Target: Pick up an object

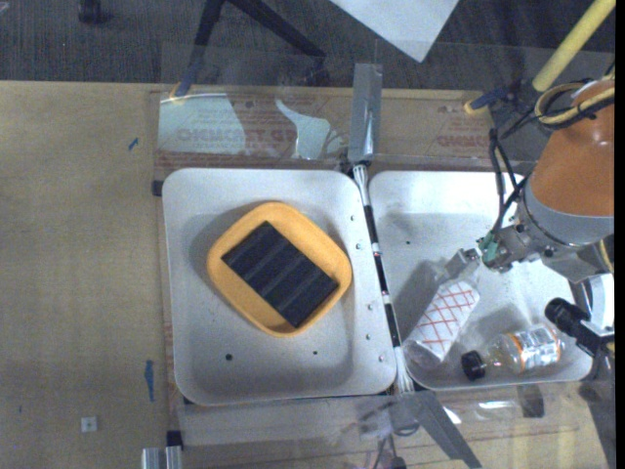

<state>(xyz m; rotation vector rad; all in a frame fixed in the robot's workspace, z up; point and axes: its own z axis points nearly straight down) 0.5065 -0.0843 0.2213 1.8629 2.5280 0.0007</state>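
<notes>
We see the arm [576, 179] reaching from the right over the right bin [430, 203], gripper [491, 252] low; finger state unclear. The red-checked tube [444, 319] lies diagonal, cap toward the gripper, beside a clear bottle [518, 352].

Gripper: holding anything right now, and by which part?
Cannot be told. The gripper sits by the top end of the white red-patterned tube, but no grasp is visible. The bottle lies untouched.

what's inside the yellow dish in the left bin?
The yellow dish in the left bin holds one dark ribbed rectangular pad. Anything beneath the pad is covered.
</notes>
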